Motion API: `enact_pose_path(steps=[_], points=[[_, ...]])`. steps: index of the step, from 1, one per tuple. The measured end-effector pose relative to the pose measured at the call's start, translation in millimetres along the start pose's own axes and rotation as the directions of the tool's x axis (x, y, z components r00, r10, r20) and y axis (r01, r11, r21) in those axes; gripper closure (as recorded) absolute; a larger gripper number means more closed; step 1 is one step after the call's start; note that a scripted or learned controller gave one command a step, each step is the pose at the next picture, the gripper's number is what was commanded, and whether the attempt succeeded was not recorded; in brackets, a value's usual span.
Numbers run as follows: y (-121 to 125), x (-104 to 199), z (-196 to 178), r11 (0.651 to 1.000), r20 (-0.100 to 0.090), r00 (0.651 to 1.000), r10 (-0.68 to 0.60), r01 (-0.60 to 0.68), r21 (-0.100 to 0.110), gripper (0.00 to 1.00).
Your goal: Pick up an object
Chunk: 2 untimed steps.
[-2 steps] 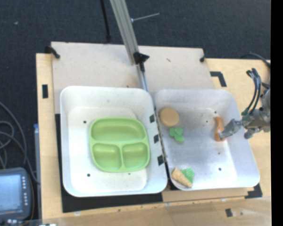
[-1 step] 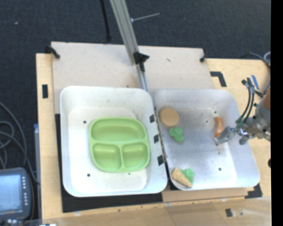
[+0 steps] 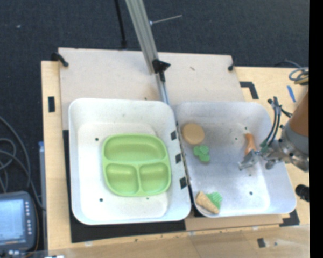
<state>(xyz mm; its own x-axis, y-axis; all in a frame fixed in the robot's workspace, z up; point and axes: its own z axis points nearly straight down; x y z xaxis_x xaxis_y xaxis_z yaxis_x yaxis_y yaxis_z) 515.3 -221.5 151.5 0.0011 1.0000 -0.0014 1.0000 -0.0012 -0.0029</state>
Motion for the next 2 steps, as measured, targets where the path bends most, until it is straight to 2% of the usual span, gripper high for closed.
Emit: enact_pose_path(steps=[1,2], points=[[2,-1,-14,1.0,0.001,1.0,0.004,-0.004,-0.009,1.0],[1,-6,-79,1.0,0.003,1.0,-0.004,0.004,-0.012,1.0]])
